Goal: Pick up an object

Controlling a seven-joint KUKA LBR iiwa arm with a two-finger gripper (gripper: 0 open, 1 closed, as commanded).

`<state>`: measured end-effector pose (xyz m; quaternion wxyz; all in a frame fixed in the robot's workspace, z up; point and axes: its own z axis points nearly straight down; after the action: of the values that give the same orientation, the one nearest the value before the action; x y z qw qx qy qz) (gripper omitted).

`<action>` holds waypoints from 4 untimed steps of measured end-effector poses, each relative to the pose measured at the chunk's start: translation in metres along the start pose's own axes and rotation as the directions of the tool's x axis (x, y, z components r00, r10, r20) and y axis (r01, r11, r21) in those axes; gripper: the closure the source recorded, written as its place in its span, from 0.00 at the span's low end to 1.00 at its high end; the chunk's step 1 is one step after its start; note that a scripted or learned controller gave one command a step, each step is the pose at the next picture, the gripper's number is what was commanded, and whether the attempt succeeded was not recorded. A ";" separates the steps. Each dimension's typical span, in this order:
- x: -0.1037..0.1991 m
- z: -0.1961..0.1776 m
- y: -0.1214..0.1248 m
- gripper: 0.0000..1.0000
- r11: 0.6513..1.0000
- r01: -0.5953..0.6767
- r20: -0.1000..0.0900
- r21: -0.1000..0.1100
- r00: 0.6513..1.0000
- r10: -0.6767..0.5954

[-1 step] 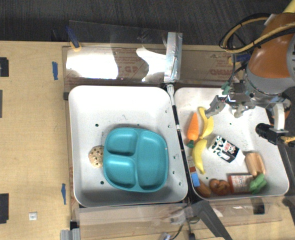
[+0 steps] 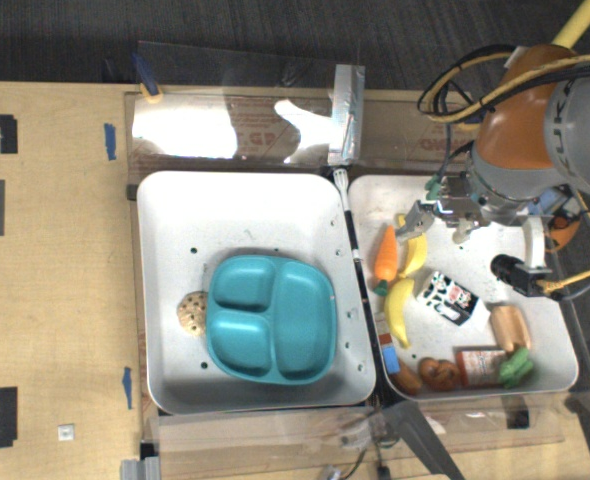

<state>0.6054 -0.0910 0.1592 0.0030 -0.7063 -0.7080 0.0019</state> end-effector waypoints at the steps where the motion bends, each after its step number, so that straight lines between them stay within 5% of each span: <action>1: -0.010 0.071 0.063 0.00 0.990 0.138 0.004 -0.013 0.990 -0.138; 2: -0.010 0.060 0.065 1.00 0.990 0.140 0.006 -0.016 0.990 -0.139; 3: 0.052 -0.028 0.063 1.00 0.992 -0.127 0.000 -0.014 0.992 0.127; 4: -0.006 -0.127 0.062 1.00 0.987 -0.158 0.002 -0.017 0.987 0.158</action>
<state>0.6678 -0.0975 0.2856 -0.0042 -0.7601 -0.6498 -0.0027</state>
